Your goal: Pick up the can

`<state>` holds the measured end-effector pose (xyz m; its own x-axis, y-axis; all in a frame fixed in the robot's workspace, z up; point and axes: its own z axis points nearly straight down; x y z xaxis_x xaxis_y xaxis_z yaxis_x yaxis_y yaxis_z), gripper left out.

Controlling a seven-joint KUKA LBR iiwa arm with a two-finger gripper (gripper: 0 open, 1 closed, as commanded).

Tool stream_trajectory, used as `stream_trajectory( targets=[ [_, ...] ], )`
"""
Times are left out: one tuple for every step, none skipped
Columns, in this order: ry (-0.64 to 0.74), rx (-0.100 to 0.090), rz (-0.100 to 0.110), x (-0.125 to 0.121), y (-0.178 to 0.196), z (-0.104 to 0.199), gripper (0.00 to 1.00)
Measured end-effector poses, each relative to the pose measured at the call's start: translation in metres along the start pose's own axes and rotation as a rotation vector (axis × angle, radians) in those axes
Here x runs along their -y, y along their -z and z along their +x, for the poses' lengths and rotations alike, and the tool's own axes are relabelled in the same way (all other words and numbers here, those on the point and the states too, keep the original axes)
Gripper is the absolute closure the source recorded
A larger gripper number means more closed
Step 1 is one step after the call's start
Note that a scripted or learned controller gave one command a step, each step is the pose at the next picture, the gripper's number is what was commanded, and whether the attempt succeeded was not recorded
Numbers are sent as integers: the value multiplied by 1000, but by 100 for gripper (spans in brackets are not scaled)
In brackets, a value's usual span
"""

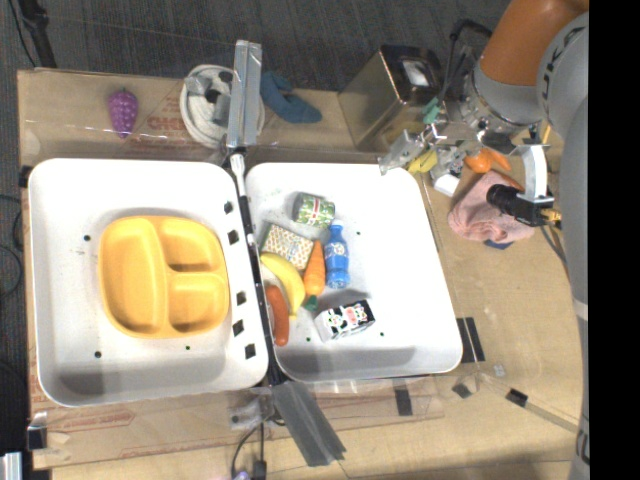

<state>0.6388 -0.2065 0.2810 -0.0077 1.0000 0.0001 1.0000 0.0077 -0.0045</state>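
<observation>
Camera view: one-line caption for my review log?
Green can lies among toy food in the right bin; the gripper hovers beyond its far right corner.

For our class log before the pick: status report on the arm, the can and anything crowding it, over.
End effector outside the right bin's far corner. Green-labelled metal can lying untouched in that bin. Patterned box and blue plastic bottle close beside it.

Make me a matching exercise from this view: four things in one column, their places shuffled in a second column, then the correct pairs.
Things:
1. can
2. yellow divided tray
3. purple grapes
4. cow-print carton

Places:
A. on the bench beyond the left bin
B. far end of the right bin's pile
C. near end of the right bin's pile
D. in the left bin

Pairs: 1-B, 2-D, 3-A, 4-C
</observation>
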Motion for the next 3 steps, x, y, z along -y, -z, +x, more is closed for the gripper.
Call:
stream_trajectory(
  targets=[
    [36, 5, -24, -23, -157, 45, 0],
    [67, 5, -29, -28, -170, 76, 0],
    [207, 0, -2, -20, -187, 111, 0]
  ],
)
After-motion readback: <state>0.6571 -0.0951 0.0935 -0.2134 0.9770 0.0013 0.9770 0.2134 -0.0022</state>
